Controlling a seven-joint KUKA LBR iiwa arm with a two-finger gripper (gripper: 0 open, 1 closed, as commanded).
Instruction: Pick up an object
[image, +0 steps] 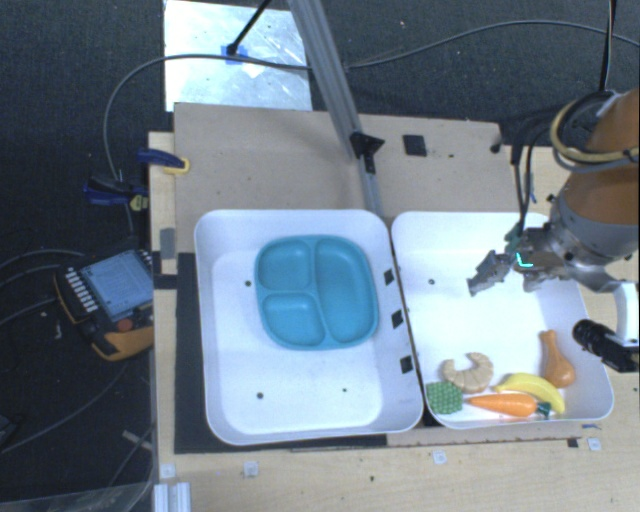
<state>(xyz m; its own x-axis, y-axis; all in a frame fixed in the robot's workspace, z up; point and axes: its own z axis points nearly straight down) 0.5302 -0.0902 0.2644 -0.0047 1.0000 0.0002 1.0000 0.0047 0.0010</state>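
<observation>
Where bins meet: one carrot (502, 404), one banana (533, 388).

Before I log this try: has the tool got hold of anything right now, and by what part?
Nothing is held. The tool hangs over bare floor of the right bin; the toy food, including the banana and carrot, lies at the bin's near edge, apart from it.

Right bin (430, 250): far half open floor — free passage. Near edge crowded by croissant (470, 370), broccoli (445, 397), carrot (503, 404), banana (533, 387) and brown gourd (556, 360). Left bin (225, 330) — blue divided plate (316, 291) occupies its centre.
</observation>
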